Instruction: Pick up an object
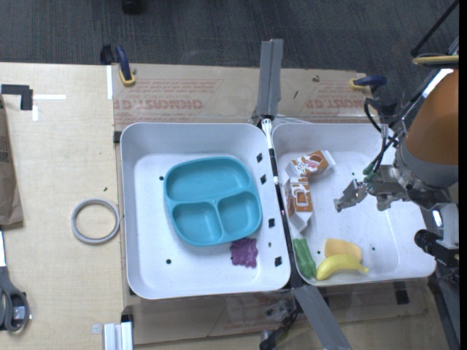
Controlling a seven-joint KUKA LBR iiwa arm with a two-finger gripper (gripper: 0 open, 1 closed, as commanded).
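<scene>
Jaws (349,197) hang parted and bare at frame right above the right bin (408,261); banana (343,267) unlifted, so nothing is picked yet.

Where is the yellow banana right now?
The banana lies in the right bin, near its front edge, with a green toy to its left and a yellow wedge touching it behind. The gripper hangs above, farther back.
</scene>
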